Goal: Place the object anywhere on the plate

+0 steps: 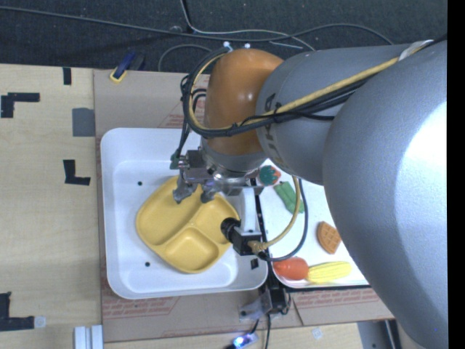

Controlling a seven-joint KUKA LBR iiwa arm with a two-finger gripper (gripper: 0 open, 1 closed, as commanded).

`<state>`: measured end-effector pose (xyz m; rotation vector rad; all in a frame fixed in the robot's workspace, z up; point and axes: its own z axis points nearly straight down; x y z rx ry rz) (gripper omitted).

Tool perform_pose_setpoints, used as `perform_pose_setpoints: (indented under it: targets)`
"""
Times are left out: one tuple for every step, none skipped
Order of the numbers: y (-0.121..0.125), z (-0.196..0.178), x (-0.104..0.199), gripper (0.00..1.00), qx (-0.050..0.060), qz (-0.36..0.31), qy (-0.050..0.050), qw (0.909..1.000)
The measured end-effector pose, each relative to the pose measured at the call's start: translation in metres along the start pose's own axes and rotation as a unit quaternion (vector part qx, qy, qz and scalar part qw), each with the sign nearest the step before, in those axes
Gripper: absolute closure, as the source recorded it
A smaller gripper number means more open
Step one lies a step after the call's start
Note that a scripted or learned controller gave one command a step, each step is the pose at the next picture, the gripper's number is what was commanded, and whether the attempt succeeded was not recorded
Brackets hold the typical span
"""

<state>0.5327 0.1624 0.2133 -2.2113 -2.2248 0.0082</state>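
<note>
A yellow divided plate (183,242) lies in the left white bin (118,217), tilted toward the bin's front right corner. My gripper (195,192) hangs directly over the plate's back edge, under the orange wrist band (236,93). The arm's bulk hides whatever lies beneath the gripper. I cannot see any object between the gripper and the plate.
The right bin (314,211) holds toy food: a green piece (287,195), a teal and red piece (269,174), an orange waffle (328,236), a red tomato (290,269) and a corn cob (328,271). The grey arm covers most of the right side.
</note>
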Motion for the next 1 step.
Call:
perform_pose_setpoints:
  targets:
    - [0.0013,0.0002,-0.0022,0.0,-0.001,0.002,-0.001,1.0]
